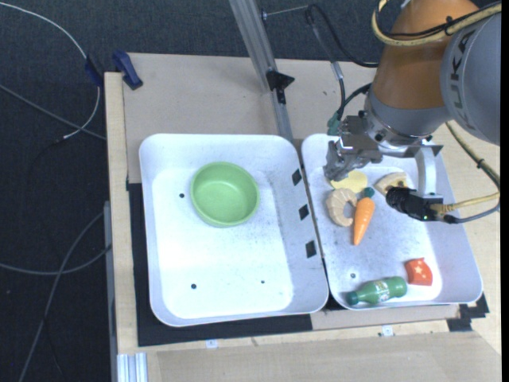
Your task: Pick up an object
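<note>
Wooden bench (199, 86) under two white bins. Left bin (159, 237) with a green bowl (226, 193). Right bin (453, 253) under the gripper (340, 170), low at its far left corner, just above a yellow piece (355, 181); finger state impossible to tell. Nearby: carrot (363, 220) beside a tan piece (340, 207). Near edge: green bottle (377, 291), red piece (419, 271).

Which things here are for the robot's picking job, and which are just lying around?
For the job:
pincer
right bin
carrot
green bottle
red piece
pale pieces under the pincer

Just lying about:
green bowl
left bin
blue clamp
cables
</note>
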`<action>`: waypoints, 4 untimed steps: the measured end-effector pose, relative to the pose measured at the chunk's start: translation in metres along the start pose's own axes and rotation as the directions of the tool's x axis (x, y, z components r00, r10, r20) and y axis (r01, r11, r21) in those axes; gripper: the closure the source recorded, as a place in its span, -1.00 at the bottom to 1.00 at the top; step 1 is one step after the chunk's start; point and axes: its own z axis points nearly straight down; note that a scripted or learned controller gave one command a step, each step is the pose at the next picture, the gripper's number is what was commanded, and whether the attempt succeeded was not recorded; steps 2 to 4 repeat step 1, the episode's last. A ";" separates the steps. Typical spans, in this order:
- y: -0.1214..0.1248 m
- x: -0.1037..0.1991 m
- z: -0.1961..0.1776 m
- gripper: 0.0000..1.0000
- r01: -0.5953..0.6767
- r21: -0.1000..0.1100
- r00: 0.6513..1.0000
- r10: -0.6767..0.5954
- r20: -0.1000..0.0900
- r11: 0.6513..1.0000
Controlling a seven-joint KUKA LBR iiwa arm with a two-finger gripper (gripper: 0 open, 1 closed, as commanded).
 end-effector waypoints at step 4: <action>0.002 0.058 0.020 1.00 -0.001 0.008 1.000 0.001 0.000 1.000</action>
